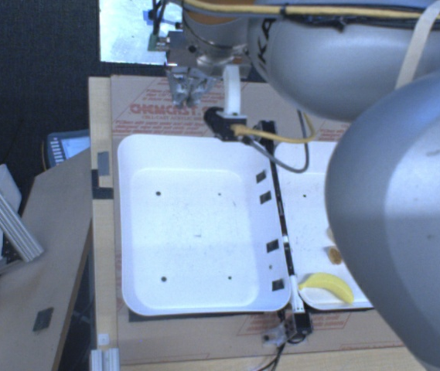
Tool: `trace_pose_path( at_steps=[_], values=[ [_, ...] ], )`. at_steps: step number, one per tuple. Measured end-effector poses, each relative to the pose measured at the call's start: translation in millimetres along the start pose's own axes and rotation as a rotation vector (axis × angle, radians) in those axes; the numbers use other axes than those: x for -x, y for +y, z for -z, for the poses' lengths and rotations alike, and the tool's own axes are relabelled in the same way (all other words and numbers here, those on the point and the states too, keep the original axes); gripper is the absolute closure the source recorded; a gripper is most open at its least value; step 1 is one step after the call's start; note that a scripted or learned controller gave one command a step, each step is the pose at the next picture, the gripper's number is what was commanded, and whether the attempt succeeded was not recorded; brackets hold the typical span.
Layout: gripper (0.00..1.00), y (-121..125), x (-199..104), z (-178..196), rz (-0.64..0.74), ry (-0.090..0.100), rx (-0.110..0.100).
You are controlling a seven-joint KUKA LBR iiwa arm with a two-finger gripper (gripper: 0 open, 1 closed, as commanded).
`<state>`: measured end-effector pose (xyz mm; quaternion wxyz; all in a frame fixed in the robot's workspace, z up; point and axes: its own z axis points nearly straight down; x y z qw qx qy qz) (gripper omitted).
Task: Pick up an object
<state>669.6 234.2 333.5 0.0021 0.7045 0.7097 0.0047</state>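
A yellow banana [328, 288] lies at the near edge of the right bin [306, 199], close to the divider. A small brownish object [333, 254] sits just behind it, partly hidden by the arm. My gripper [189, 91] hangs high over the back rim of the left bin [127, 207], far from both objects. Its fingers [181, 91] point down, close together, with nothing between them. The big grey arm covers most of the right bin.
A black and yellow cable [270, 134] hangs from the wrist over the divider between the bins. Black clips [272, 246] line that divider. A cardboard sheet [146, 107] lies under the bins. A metal rail [3, 215] sits at the left.
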Motion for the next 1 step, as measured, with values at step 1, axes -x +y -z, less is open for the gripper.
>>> trace_pose_path(
  at_steps=[1],
  values=[
    [1.00, -0.5, -0.6, 5.5, 0.006, -0.003, -0.005]
  ],
)
